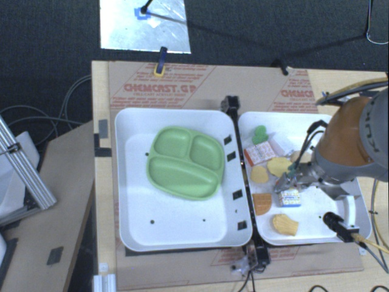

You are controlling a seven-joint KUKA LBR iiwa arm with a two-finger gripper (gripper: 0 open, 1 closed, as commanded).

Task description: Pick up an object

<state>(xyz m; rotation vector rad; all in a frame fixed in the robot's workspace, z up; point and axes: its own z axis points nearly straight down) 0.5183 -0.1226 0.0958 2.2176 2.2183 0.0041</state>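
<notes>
Bench: left bin (130, 224) holds green divided plate (185, 162), margins free; right bin (316, 233) crowded; gripper (290, 181) among the clutter there, finger state indiscernible.

Both white bins look like smooth plastic with a soft sheen, the left bin (130, 218) and the right bin (316, 221) alike. The green divided plate (185, 163) seems moulded plastic too, matt and even. Under them lies a sheet of brown board (200, 87), papery and dull, printed in red. My arm's casing (346, 139) shows an orange band with a satin gloss. The silvery panel (144, 18) beyond the bench looks like metal, bright and reflective. The floor (48, 41) around it reads as dark, rough carpet.
</notes>
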